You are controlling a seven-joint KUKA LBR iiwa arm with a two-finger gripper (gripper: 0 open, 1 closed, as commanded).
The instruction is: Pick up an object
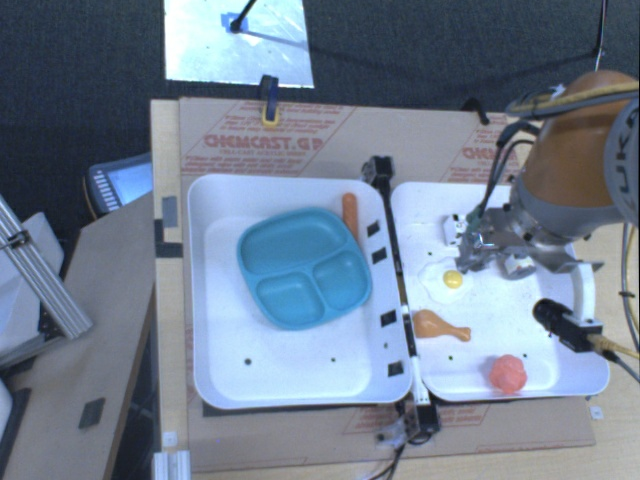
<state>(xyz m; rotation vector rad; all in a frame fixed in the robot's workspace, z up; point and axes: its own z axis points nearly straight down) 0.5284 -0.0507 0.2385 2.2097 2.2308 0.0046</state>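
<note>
In the right bin (560, 373) lie a fried egg (447, 281), white with a yellow yolk, an orange chicken drumstick (441, 325) and a pink-red ball (508, 373). The left bin (215, 368) holds a blue divided plate (303, 267), and an orange carrot-like stick (350, 215) lies beside the plate's far right edge. My gripper (467, 253) hangs low over the right bin, just above and to the right of the fried egg. I see nothing held in it.
A black divider (392, 268) with clips runs between the two bins. Both bins rest on a cardboard sheet (300, 138). A yellow-and-black clamp (269, 101) sits at its far edge. A grey device (115, 186) lies to the left of the bench.
</note>
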